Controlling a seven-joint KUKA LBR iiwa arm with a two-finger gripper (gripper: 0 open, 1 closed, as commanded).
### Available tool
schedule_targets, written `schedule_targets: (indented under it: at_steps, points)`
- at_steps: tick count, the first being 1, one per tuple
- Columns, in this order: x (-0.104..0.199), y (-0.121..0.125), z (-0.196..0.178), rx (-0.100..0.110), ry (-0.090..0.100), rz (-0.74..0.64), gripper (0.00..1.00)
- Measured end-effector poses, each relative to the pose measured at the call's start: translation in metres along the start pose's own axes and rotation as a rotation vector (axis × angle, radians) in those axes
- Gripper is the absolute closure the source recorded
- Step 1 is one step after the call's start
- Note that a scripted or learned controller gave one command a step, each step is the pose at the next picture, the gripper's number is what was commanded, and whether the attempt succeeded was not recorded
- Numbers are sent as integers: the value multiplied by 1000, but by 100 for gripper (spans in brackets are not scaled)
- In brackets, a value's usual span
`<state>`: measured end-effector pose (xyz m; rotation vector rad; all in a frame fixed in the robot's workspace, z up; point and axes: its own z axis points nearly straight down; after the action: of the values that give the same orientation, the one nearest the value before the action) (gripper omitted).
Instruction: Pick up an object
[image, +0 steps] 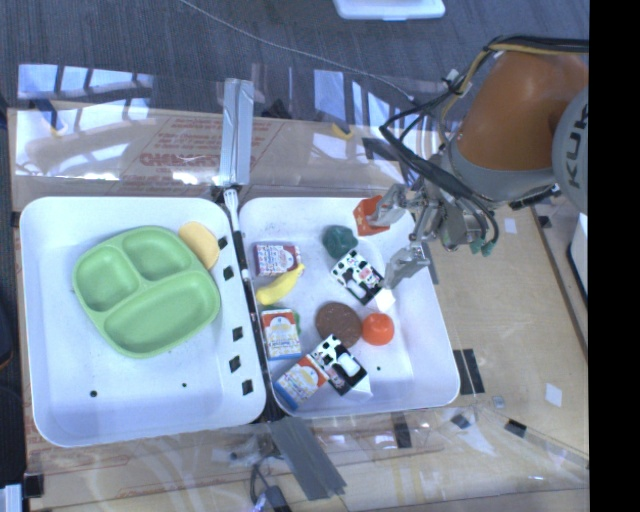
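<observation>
- Two bins: left bin (60, 400) carries a green divided plate (147, 288) with a yellow piece (200, 242) at its rim; right bin (425, 365) is where you find the loose pickable items.
- Gripper (400, 238) hangs over the right bin's far right corner, just above the cow-print carton (357, 275); its spread I cannot tell, and nothing shows between its parts.
- Red piece (368, 214) is partly masked by the wrist; cables blur the detail.

You see the bench (520, 330) bearing two white bins side by side: the right bin (425, 350) lies beneath the gripper (405, 240), the left bin (60, 400) beyond it.
</observation>
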<state>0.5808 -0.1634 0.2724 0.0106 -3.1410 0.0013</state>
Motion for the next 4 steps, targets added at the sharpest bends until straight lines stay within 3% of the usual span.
schedule_targets:
  at_steps: [1, 2, 3, 4]
  points:
    - [-19, 16, 163, -4, 8, -93, 0]
    - [-22, 46, 172, 5, -6, -24, 0]
    - [28, -38, 46, 6, -14, 57, 0]
    - [-5, -1, 150, -5, 7, -68, 0]
